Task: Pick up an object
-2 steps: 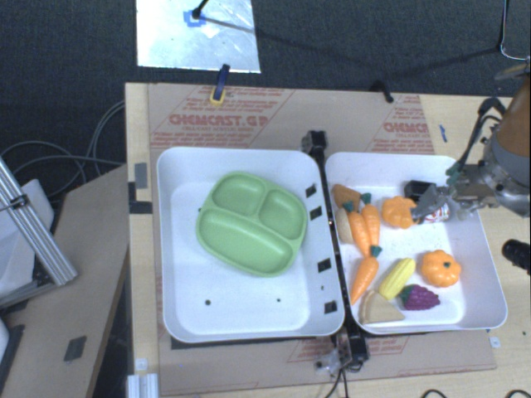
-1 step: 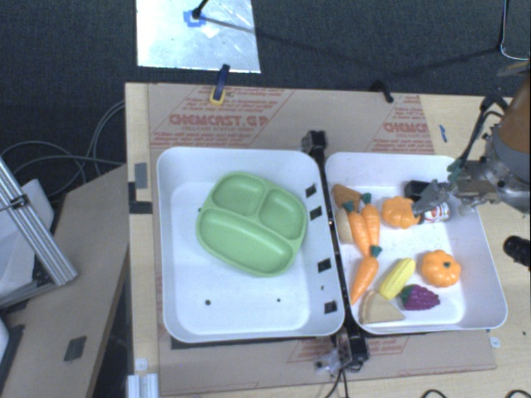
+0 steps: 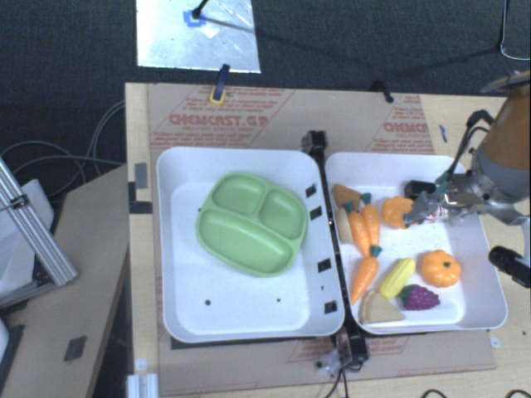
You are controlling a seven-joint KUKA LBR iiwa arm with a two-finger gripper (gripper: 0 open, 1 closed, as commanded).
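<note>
- The counter carries two white bins side by side; the right bin serves as the landmark here.
- The left bin touches the right bin's left wall and holds a green plate with three compartments, lying flat.
- The arm reaches over the right bin's right rim, and its claw hangs over the bin's upper middle.
- Whether the claw is apart or together cannot be told; its dark tip blurs into the toy beside it.
- An orange fruit lies in the right bin's upper middle, just at the claw's tip; contact is unclear, and it does not visibly sit between the claw's parts.
- Carrots lie in a cluster along the right bin's left wall, upper half.
- Another carrot lies slanted below them, near the same wall.
- A corn cob sits in the right bin's lower middle, tilted.
- A pumpkin rests right of the corn, toward the bin's right side.
- Purple grapes lie just below the corn and pumpkin.
- A pale wedge sits in the right bin's lower-left corner.
</note>
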